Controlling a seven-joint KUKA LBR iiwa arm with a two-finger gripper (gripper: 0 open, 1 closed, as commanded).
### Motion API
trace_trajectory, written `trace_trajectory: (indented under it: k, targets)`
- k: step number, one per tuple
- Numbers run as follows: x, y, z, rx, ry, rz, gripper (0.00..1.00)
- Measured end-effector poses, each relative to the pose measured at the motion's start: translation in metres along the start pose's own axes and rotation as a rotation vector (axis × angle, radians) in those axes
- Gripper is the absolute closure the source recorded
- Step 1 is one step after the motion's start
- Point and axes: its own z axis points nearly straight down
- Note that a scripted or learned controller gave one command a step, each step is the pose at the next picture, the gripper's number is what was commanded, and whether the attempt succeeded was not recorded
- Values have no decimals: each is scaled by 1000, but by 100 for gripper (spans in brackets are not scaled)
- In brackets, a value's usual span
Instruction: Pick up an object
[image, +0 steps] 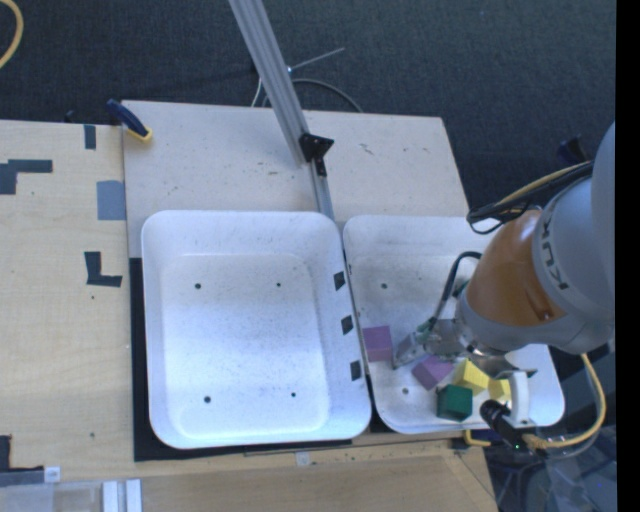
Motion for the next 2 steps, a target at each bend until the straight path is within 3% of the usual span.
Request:
trace_trajectory:
  k: [1, 2]
  targets:
    - [14, 22, -107, 1, 17, -15, 0]
    - [13, 12, -43, 17, 18, -11, 0]
